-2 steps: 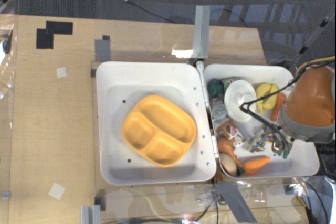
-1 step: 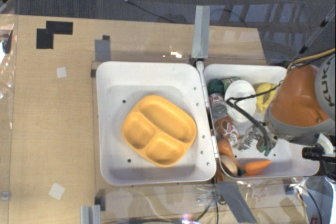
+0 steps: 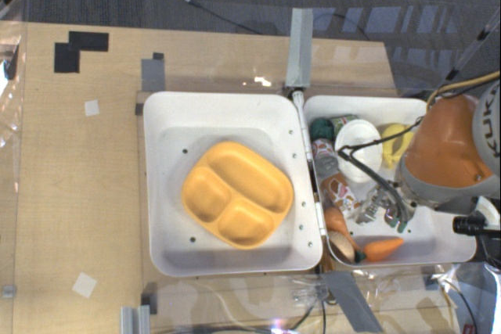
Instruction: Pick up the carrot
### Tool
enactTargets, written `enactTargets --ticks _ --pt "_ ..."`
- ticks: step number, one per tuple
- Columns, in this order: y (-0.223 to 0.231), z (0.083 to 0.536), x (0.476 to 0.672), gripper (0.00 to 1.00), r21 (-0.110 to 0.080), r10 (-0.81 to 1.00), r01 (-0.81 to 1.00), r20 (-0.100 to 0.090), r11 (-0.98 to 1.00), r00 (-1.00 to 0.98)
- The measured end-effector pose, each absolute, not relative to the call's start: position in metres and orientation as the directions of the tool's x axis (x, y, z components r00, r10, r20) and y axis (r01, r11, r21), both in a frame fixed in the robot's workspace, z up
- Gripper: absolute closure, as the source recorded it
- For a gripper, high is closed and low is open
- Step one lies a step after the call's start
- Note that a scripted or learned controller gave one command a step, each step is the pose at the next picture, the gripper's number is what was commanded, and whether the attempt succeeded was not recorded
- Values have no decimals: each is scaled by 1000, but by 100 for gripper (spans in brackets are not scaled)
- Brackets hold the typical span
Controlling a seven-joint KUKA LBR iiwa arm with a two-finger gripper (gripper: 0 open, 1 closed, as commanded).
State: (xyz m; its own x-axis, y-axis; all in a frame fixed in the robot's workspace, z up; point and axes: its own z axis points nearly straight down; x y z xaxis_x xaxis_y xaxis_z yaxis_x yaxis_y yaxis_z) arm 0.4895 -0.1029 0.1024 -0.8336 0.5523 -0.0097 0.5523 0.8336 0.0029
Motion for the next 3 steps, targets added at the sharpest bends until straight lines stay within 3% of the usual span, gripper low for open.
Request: enactTargets --ticks 1,2,3 --pt "-106 102 489 100 3 567 567 -7 824 -824" --pt "-106 102 489 0 3 566 566 -7 824 -824" --pt "-96 92 491 0 3 666 666 -18 746 -746"
